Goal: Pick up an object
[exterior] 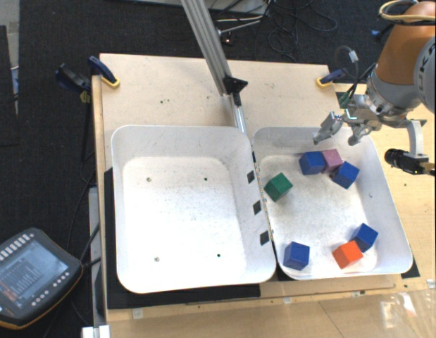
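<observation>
Pincer [341, 129] spread open, holding nothing, above pink cube [332, 159], no legible writing

One fixed camera looks down at a slant from above the pale wooden bench [175, 83], taking in both shallow white plastic bins [133, 189] side by side from moderate height.

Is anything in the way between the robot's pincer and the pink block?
Nothing visible is. The pincer hangs open just above the pink block, with only bare air between. Two blue blocks sit tight against its sides, which might crowd the fingers.
</observation>
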